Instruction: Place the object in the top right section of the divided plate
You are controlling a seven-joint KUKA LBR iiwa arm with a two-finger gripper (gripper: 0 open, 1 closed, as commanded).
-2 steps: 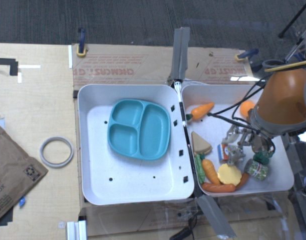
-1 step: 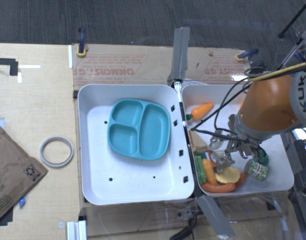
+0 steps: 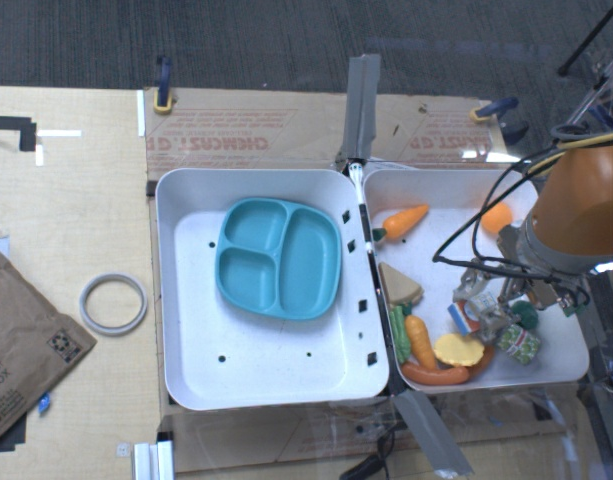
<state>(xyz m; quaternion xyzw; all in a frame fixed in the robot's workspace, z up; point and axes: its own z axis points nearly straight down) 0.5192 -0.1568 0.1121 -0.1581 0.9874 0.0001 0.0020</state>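
The turquoise, smooth moulded-plastic divided plate (image 3: pixel 279 258) lies flat in the left shallow white bin (image 3: pixel 186 368) on the table, well to the left of the jaws (image 3: pixel 483 303), which hang low over the heap of toy food in the right white bin (image 3: pixel 556 368); whether they are apart or clamped I cannot tell. The likeliest object is the glossy orange plastic carrot (image 3: pixel 420 340) or the pale yellow rounded piece (image 3: pixel 458 349), both just below-left of the jaws. A good grasp would come straight down on one piece, clear of its neighbours.
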